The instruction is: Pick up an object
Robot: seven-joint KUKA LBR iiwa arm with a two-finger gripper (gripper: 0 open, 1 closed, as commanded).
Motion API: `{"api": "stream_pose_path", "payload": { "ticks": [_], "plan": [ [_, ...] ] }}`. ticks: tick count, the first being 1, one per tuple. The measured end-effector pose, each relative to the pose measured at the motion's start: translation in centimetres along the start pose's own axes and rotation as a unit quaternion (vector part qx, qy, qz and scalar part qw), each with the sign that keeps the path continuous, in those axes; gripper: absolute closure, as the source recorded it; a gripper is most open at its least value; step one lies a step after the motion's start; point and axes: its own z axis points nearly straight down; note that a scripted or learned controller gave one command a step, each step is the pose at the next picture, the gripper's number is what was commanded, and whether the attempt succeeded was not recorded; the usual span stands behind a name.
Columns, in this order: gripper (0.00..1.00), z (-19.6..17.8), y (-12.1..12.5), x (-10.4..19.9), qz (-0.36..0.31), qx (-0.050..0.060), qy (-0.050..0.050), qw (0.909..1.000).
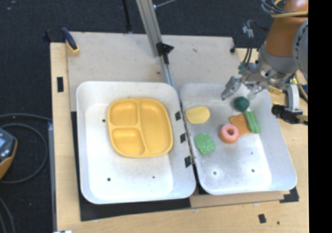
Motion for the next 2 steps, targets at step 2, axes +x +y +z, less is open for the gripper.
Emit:
{"api": "stream_pose_path", "payload": {
  "ticks": [2],
  "plan": [
    [0.00,10.1,-0.4,-0.6,0.002,-0.001,0.000,1.0000]
  ]
}}
